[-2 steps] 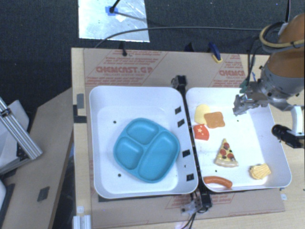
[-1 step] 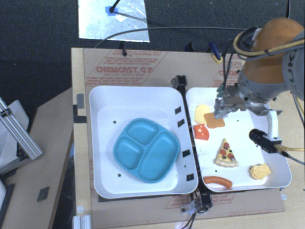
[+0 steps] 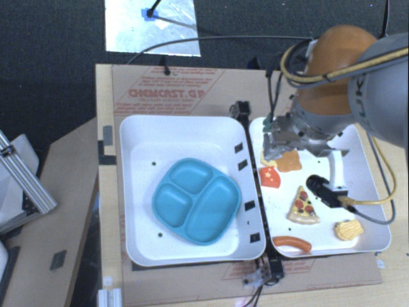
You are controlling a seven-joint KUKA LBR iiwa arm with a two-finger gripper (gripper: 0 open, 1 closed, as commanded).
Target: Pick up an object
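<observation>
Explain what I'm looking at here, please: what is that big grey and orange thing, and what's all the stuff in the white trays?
The picture comes from a camera fixed above a bench, looking down at a slant. The grey and orange thing is a robot arm reaching in from the right. Its gripper is low over the right tray, beside an orange piece. Whether it holds anything is unclear. That tray holds toy food: a red piece, a pizza slice, a sausage, a ridged chip. The left tray holds a blue divided plate.
</observation>
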